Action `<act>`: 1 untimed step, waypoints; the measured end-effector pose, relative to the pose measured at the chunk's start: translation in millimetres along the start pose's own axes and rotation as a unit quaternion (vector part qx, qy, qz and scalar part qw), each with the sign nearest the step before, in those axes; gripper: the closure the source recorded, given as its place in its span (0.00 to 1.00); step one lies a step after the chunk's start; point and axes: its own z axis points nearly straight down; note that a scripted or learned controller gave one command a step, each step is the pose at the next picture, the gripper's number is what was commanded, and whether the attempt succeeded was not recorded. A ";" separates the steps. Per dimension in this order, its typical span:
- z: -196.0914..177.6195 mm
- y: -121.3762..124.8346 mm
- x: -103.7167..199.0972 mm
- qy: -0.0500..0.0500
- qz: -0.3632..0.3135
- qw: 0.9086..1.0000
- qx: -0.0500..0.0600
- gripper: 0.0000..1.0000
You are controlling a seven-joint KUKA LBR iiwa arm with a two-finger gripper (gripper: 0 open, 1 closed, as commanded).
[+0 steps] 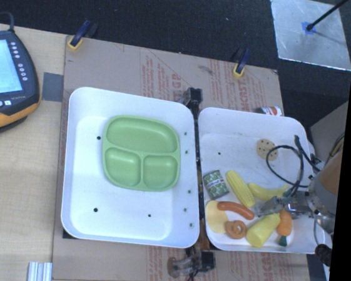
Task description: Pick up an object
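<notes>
Tool (273, 206) among right bin (240, 122) toy food (240, 188).

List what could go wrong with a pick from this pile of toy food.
1. The yellow plastic corn cob, orange hot dog, brown pretzel ring and yellow block lie packed together, so the tool may nudge neighbours or lift two.
2. The looping black cable hangs over the right white bin and might snag.
</notes>
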 end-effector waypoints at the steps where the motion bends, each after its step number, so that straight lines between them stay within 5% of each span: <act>1: -16.5 58.7 44.5 0.000 -0.001 1.000 -0.001 0.00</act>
